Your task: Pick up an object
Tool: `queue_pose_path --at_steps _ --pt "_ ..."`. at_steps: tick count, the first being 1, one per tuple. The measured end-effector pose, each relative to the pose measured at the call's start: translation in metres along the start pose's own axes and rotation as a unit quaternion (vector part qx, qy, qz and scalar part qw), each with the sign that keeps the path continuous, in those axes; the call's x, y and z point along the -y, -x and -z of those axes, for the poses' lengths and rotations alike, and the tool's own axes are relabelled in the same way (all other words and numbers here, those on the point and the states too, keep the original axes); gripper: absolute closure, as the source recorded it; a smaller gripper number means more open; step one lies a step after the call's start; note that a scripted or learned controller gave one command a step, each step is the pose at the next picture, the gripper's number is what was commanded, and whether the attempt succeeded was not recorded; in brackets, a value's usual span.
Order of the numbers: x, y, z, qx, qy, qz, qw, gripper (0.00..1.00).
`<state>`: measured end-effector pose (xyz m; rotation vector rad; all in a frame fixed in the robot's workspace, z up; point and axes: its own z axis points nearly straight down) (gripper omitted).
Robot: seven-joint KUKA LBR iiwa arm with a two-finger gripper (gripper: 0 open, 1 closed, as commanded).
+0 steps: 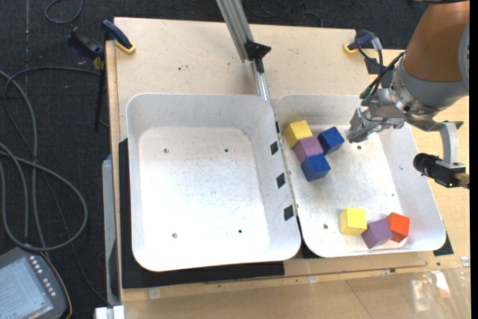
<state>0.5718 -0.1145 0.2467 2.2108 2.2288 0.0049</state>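
The right bin (418,224) is the landmark: the left bin (202,179) lies touching its near-side edge, and the grey arm (441,48) reaches over its far right corner. The gripper (358,129) hangs low over the bin's upper floor, just beside the small blue block (331,139); how far its jaws stand apart I cannot tell, and nothing shows held in them. That block looks the likeliest pick, being nearest the gripper. It sits at the edge of a tight cluster in the bin's upper left: a yellow block (297,132), a purple block (310,149) and a larger blue block (315,166). To do this well, descend squarely on the small blue block, approaching from its free right side, since the purple neighbour crowds its left. Three more blocks, yellow (352,220), purple (376,232) and orange (399,225), sit well apart at the bin's lower right.
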Motion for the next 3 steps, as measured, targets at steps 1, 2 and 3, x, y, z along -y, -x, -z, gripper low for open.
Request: queue_pose_path --at_steps 1,2,3 --pt "-0.009 -0.057 0.004 0.0 -0.001 0.0 1.0 1.0" --pt "-0.026 -0.101 0.006 0.0 -0.001 0.0 1.0 1.0" --pt "-0.048 -0.15 -0.01 0.0 -0.001 0.0 1.0 1.0"
